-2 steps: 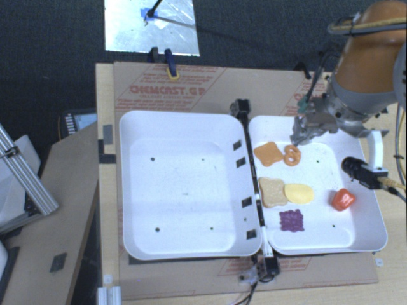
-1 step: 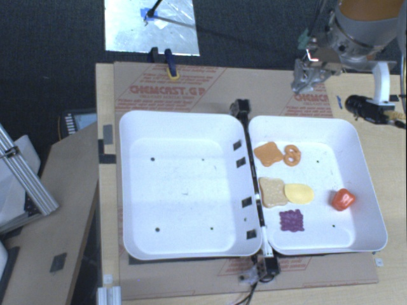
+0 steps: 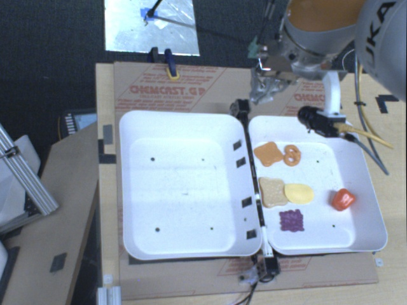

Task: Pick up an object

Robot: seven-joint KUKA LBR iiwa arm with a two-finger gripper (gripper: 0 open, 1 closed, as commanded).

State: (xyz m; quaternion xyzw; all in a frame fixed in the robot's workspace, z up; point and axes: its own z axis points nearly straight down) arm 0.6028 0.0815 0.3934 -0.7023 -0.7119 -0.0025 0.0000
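So the cardboard sheet (image 3: 191, 84) under both white bins (image 3: 178, 183) has "CHEMCAST" printed on it in red, and the arm (image 3: 381, 24) shows part of "KUKA" on its grey shell. The gripper (image 3: 266, 89) hangs over the cardboard just behind the bins' back edge, holding nothing, though I can't tell how far open it is. All the toy food sits in the right bin (image 3: 362, 189), nearer the camera than the gripper: bread slice (image 3: 272, 192), orange piece (image 3: 268, 154), yellow chip (image 3: 299, 194), purple grapes (image 3: 292, 220), red pepper-looking thing (image 3: 343, 199), little pretzel (image 3: 292, 155).

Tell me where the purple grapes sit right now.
The purple grapes lie in the right bin, near its front edge, just below the bread slice and the yellow piece.
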